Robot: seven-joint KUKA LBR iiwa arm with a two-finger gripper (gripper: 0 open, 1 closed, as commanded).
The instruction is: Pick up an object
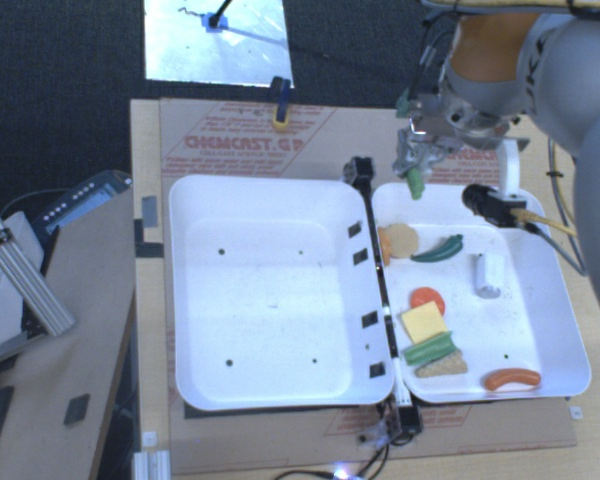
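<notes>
Several small objects lie in the right bin point(570, 353), all toward six o'clock of the gripper point(416, 180), which hangs over that bin's far rim with a small green piece point(416, 184) seemingly pinched at its tip; whether the fingers truly clamp it I cannot tell. Nearest below it, at about six o'clock, is the tan round piece point(400, 239), and just beyond at five o'clock the green pepper point(439, 250) lies with its long axis running from eight to two o'clock. Any fresh pick would likely need a short drop toward six o'clock.
</notes>
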